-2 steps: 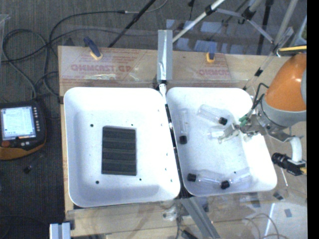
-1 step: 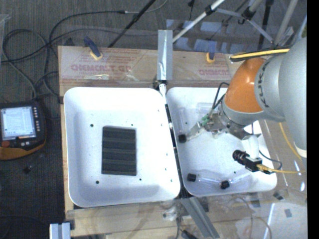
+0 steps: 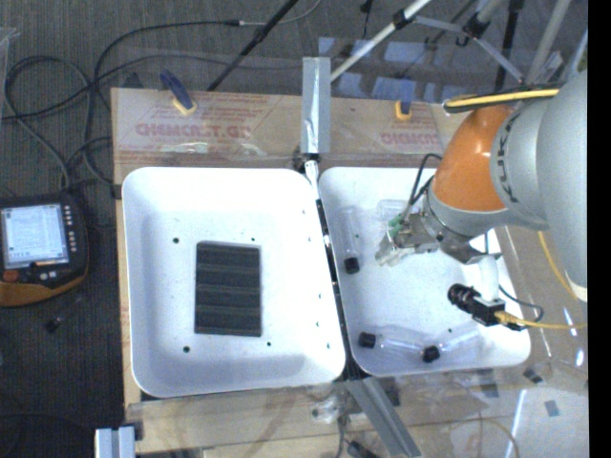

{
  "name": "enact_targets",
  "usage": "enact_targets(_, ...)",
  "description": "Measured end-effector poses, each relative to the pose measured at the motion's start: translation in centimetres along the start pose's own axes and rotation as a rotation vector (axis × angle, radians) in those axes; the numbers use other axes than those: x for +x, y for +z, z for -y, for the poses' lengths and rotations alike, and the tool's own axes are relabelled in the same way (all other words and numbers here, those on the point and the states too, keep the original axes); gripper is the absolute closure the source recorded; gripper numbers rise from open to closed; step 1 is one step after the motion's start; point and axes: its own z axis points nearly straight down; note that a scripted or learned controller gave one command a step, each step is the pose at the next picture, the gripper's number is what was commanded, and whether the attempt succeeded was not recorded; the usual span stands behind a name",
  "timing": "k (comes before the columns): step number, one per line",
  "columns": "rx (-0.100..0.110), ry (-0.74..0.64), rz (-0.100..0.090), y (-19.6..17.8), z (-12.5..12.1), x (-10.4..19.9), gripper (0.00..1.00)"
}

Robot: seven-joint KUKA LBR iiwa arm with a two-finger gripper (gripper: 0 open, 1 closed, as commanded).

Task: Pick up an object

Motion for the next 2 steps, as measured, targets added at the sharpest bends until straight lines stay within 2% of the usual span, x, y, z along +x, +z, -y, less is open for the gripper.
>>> enact_targets(1, 0.0, 0.0, 0.0, 0.0, 0.0, 0.0, 0.0)
enact_targets(2, 0.036, -0.01, -0.011, 1.3, -8.9, -2.8, 0.0)
